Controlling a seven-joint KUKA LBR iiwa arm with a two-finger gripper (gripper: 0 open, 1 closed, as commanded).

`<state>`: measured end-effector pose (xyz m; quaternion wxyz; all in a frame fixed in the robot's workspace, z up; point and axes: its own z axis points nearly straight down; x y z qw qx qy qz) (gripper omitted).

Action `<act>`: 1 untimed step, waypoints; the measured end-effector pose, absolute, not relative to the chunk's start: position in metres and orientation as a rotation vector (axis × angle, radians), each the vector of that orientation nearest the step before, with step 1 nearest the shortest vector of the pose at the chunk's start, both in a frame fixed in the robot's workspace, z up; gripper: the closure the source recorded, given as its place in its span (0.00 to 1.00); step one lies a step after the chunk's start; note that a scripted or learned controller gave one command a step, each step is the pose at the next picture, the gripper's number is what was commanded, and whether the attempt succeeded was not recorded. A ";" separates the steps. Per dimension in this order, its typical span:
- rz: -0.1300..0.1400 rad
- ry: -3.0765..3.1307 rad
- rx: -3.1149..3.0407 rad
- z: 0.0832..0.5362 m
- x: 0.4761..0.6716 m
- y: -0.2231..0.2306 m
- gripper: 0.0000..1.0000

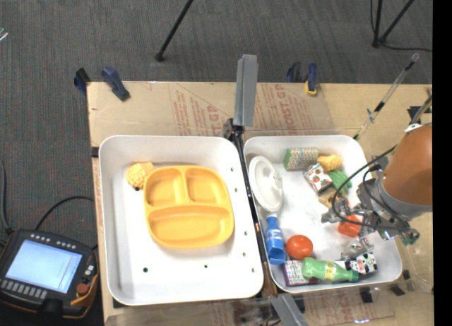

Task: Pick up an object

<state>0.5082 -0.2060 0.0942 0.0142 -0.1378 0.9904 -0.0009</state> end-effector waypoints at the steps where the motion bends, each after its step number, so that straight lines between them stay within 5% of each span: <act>1: -0.001 3.091 -0.440 0.102 0.507 -0.205 1.00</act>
